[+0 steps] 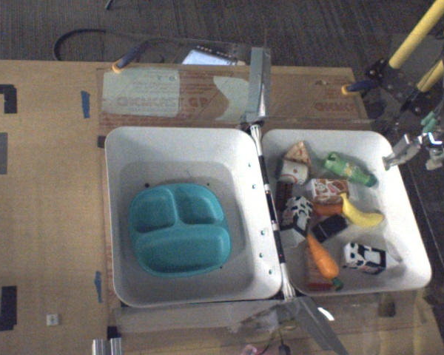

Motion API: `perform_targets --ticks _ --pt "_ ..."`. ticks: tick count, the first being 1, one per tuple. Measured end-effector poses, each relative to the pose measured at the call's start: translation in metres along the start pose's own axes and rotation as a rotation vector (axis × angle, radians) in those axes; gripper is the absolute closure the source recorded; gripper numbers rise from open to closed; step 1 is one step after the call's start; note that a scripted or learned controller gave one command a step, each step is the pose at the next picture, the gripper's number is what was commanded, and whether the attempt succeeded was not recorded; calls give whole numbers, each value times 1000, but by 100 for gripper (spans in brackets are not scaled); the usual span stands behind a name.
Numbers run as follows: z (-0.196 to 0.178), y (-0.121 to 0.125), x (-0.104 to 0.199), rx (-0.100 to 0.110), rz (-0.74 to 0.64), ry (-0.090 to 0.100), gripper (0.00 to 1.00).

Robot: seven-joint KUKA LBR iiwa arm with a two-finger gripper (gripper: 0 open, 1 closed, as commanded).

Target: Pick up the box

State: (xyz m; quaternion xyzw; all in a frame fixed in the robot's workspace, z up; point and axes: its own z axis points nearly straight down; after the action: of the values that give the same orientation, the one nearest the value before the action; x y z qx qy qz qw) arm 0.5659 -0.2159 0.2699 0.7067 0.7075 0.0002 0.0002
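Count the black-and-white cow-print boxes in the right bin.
2. One cow-print box sits near the right bin's left wall, mid-depth; the other cow-print box lies toward the near right corner. More may be hidden under the pile.

Two shallow white bins sit side by side on the bench: the left bin [117, 198] and the right bin [407, 198]. The left bin holds one teal divided plate [179, 228]. The right bin holds one green bottle [349, 168], one banana [361, 213], one carrot [322, 257], two black-and-white cow-patterned cartons [365, 257] [299, 213], one red-and-white box [329, 189], one small black block [329, 228] and one wedge-shaped piece [298, 153].
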Motion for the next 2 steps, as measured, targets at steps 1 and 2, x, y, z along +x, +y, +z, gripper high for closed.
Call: perform_targets --ticks 1,2 --pt "105 -58 84 3 226 1 0" --pt "33 -37 0 -1 279 -1 0"
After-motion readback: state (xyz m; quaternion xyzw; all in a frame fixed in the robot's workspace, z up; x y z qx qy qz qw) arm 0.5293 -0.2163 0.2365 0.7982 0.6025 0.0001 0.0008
